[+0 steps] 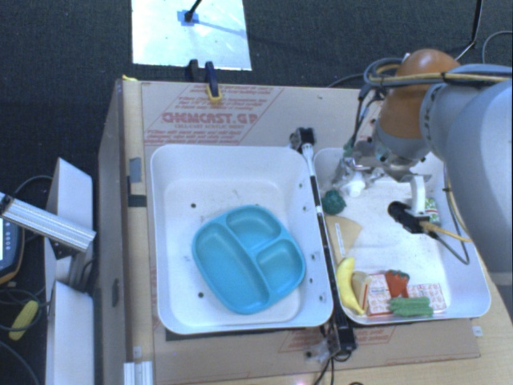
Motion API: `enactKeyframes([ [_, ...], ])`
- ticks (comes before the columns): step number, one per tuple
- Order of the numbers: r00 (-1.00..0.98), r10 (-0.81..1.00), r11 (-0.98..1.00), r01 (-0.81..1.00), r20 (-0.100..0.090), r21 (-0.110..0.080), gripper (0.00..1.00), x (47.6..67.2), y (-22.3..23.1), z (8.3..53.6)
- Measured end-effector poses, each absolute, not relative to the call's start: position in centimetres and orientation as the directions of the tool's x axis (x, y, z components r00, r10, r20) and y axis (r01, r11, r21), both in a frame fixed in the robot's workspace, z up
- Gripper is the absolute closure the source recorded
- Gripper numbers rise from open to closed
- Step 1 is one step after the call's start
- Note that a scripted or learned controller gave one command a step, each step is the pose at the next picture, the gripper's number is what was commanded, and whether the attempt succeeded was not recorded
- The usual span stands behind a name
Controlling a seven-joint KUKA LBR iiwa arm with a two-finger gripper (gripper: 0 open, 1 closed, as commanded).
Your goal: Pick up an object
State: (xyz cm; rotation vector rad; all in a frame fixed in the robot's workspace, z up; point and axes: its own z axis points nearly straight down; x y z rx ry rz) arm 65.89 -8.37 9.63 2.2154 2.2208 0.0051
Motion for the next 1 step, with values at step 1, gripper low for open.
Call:
enactKeyframes([
  [1, -0.003, 1.0, 0.003, 1.0, -0.001, 0.005, 1.0, 61.97, -6.7, 20.1],
])
